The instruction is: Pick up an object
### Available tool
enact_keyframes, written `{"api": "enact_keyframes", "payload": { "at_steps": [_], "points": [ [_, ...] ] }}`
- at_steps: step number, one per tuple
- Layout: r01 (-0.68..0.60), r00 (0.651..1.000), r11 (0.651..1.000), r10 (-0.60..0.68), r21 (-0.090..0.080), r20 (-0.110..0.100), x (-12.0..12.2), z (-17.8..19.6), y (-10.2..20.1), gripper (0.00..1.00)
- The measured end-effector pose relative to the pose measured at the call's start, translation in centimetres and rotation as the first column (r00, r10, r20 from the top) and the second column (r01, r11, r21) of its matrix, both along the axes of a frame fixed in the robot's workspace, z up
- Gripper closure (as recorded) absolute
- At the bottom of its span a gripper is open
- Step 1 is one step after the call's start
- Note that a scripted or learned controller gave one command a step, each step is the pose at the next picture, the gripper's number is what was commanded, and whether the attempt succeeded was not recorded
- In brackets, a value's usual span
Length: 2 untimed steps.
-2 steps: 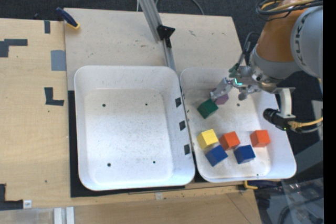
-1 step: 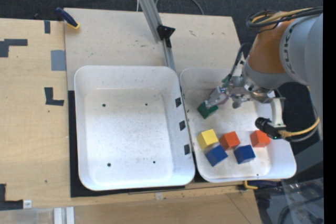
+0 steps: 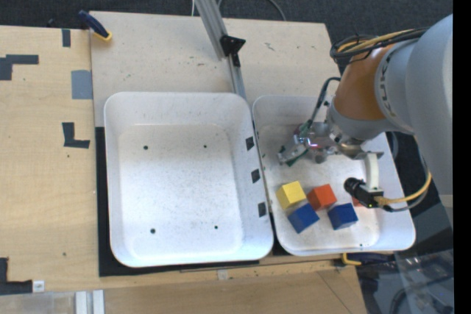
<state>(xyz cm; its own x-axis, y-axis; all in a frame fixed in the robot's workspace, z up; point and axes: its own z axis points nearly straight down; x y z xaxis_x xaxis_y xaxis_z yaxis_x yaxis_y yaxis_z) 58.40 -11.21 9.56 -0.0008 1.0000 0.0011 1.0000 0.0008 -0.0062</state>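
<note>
The right bin (image 3: 386, 239) holds a yellow block (image 3: 291, 193), an orange block (image 3: 321, 196) and two blue blocks (image 3: 302, 218) (image 3: 342, 215), clustered near its front. My gripper (image 3: 300, 148) hangs over the middle of this bin, just behind the yellow block and apart from it. The arm's grey body and orange band (image 3: 360, 88) reach in from the right above it. Nothing shows between the fingers.
The left bin (image 3: 118, 180) lies beside the right one, sharing a raised middle rim (image 3: 257, 173). A metal rail (image 3: 206, 0) slants down from the top to the bins' rear. Cables (image 3: 368, 191) loop off the wrist over the right bin's right side.
</note>
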Motion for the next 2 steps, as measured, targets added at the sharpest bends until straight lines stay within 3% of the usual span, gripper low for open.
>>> {"api": "enact_keyframes", "payload": {
  "at_steps": [1,2],
  "points": [
    [-0.002,1.0,1.0,0.002,0.0,0.003,0.1,1.2,0.1,1.0],
    [-0.001,1.0,1.0,0.001,-0.002,0.011,0.6,7.4,-0.2,1.0]
  ]
}}
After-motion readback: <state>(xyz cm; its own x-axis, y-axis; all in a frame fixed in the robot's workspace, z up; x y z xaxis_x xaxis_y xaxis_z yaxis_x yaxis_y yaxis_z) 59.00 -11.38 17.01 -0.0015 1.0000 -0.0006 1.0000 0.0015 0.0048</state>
